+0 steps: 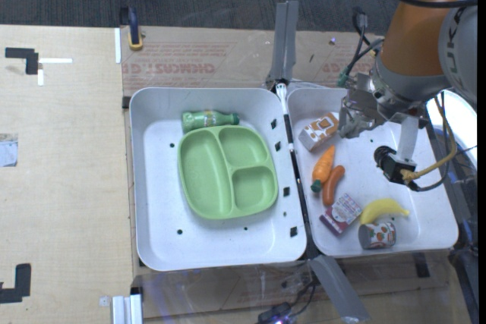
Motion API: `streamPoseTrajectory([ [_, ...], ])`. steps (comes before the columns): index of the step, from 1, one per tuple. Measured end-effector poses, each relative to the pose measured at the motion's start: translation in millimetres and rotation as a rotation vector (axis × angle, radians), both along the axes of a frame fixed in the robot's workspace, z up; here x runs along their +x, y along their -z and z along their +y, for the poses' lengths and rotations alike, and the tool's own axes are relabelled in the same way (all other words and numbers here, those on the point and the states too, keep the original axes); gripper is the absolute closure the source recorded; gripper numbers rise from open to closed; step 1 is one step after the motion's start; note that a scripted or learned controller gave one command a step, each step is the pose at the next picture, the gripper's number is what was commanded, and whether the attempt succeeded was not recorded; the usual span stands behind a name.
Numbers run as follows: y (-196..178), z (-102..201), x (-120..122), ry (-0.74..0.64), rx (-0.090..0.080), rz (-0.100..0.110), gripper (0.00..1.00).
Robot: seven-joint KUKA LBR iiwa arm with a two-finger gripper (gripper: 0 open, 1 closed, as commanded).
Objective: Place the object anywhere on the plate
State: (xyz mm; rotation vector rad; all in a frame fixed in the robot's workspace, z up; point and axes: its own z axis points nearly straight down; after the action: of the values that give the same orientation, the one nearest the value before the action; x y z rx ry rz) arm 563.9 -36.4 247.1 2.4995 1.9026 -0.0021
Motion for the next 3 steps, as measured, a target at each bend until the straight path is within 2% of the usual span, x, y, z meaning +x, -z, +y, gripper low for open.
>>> streamPoseTrajectory([
  [1, 26.8, 67.1, 62.0, -0.236, 0.000, 0.000, 1.00],
  [2, 55.2, 102.8, 9.7, -0.514, 0.001, 0.001, 1.00],
  [3, 54.2, 46.4, 44.0, -0.188, 0.000, 0.000, 1.00],
])
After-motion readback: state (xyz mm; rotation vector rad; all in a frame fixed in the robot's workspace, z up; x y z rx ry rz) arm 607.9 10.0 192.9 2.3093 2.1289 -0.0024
